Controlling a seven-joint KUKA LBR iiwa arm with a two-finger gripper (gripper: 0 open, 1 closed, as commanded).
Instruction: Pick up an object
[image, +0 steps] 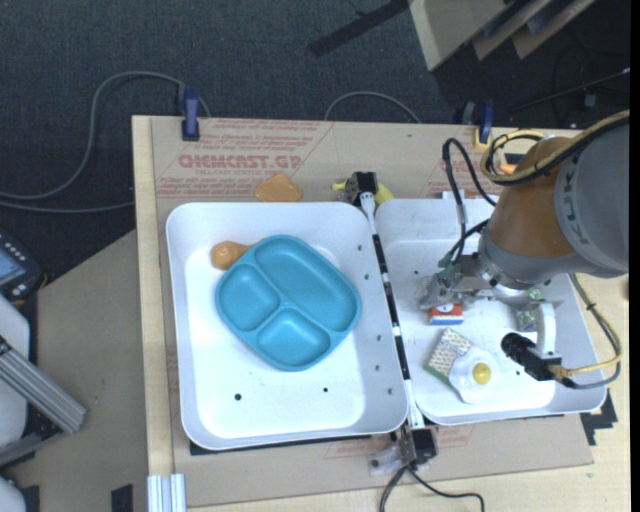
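Observation:
My gripper (446, 296) hangs low over the middle of the right bin (420, 230), under the grey arm with its orange band. Right below it lies a small red, white and blue object (447, 316), close to the fingertips. A patterned green and white packet (447, 353) lies nearer the front, beside a toy fried egg (474, 375). A blue divided plate (287, 300) fills the middle of the left bin (200, 380), with an orange piece (226, 254) at its far left edge.
An orange object (277, 187) lies on the bench behind the left bin. Cables and a black connector (528, 357) trail over the right bin's right side. A yellow and black clamp (361, 186) sits at the divider between the bins.

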